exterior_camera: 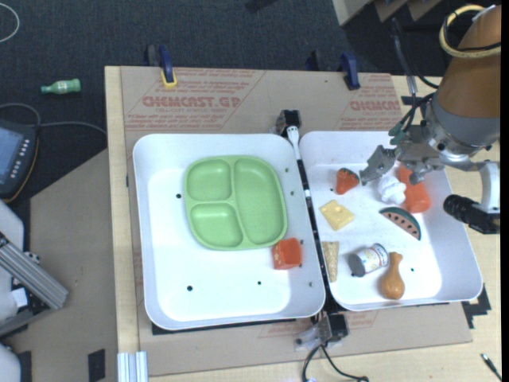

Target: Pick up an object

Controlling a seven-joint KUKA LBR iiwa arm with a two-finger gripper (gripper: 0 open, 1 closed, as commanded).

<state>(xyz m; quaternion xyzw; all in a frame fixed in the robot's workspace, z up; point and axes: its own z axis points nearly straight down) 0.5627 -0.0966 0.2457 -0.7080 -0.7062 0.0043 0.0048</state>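
The gripper (395,173), jaw state impossible to tell, hovered over a crumpled white object (390,189) at the right white bin's (453,281) twelve o'clock; descending squarely would help.

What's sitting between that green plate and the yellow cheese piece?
In the camera view, an orange block lies beside the green plate, then the bins' adjoining rims come before the cheese wedge.
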